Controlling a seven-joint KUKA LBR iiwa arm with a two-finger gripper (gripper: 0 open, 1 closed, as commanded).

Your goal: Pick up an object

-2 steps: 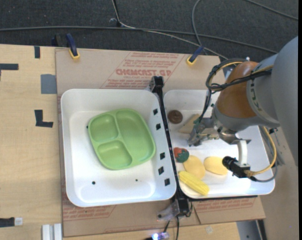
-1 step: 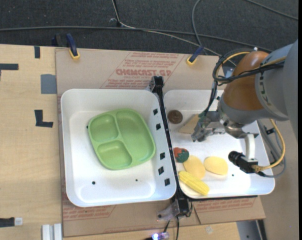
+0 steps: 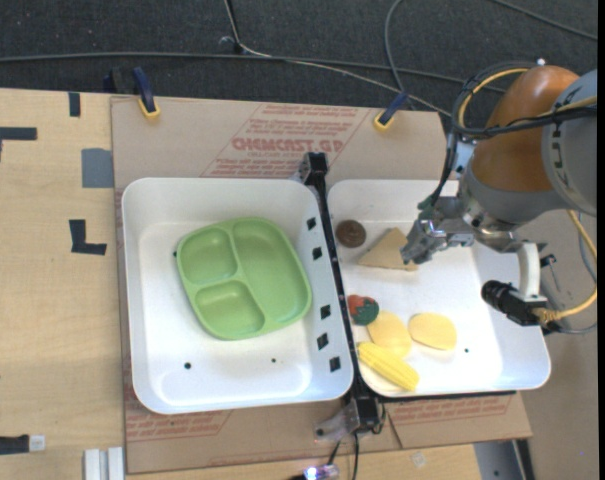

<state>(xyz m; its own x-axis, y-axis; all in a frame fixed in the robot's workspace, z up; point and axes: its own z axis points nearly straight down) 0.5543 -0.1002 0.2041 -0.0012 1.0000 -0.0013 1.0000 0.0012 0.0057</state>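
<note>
My gripper (image 3: 420, 249) hangs low in the right bin (image 3: 502, 363), its tip right at the near-right edge of a tan wedge-shaped piece (image 3: 384, 251). Whether it touches the wedge is unclear. A small brown round item (image 3: 351, 233) lies just left of the wedge by the divider. Nearer the front sit a red and green piece (image 3: 363, 309), two pale yellow lumps (image 3: 389, 330) (image 3: 433, 331) and a yellow corn cob (image 3: 388, 367).
The left bin (image 3: 152, 208) holds a green divided plate (image 3: 243, 277). A black divider bar (image 3: 324, 268) runs between the bins. The arm's grey body and orange band (image 3: 527, 133) overhang the right bin's back right corner. Cables trail behind the bench.
</note>
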